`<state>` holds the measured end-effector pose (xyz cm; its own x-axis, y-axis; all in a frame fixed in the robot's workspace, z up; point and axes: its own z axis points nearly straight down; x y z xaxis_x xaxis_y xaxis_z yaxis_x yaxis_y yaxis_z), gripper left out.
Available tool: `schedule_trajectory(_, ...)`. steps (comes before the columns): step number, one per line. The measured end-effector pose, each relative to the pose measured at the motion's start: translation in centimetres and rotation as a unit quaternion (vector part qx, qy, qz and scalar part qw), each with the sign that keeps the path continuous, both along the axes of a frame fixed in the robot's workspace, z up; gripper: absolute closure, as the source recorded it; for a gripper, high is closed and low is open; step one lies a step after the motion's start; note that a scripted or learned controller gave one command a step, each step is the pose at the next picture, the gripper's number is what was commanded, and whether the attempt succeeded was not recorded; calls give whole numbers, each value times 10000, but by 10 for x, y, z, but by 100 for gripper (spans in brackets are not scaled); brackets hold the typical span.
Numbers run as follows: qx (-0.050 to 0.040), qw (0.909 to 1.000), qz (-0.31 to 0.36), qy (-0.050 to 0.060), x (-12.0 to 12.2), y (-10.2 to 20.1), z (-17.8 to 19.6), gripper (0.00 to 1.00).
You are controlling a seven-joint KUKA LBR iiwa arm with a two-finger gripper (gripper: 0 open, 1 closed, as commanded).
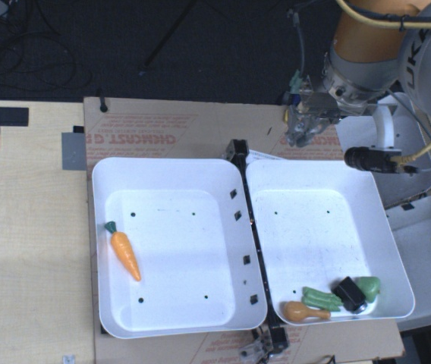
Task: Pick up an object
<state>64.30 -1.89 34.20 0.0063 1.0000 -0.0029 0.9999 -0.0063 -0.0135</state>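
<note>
An orange toy carrot [125, 254] with a green top lies at the left side of the left bin [166, 174]. In the front right corner of the right bin [314, 174] sit a green pod-shaped toy [321, 299], a black block [349, 293], a green rounded toy [369, 286] and an orange-brown pear-shaped toy [304, 312], close together. My gripper [302, 135] hangs above the cardboard just behind the right bin's far edge, well away from all the objects. Nothing shows between its fingers.
The bins stand on a cardboard sheet [170, 131] on a light wooden bench [26, 233]. A black divider [247, 233] with clips runs between the bins. A black cylindrical part [371, 159] juts out at the right, beyond the right bin's far corner.
</note>
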Motion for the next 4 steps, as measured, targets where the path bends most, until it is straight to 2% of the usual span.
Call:
schedule_trajectory(1, 16, 10000, 44, -17, 0, 35, -68, 100)
schedule_trajectory(2, 8, 10000, 24, -72, 1, 2, -14, 100)
schedule_trajectory(3, 18, 10000, 47, -16, -1, 56, -115, 100)
schedule_trajectory(4, 8, 9999, 24, -117, 2, 29, 5, 100)
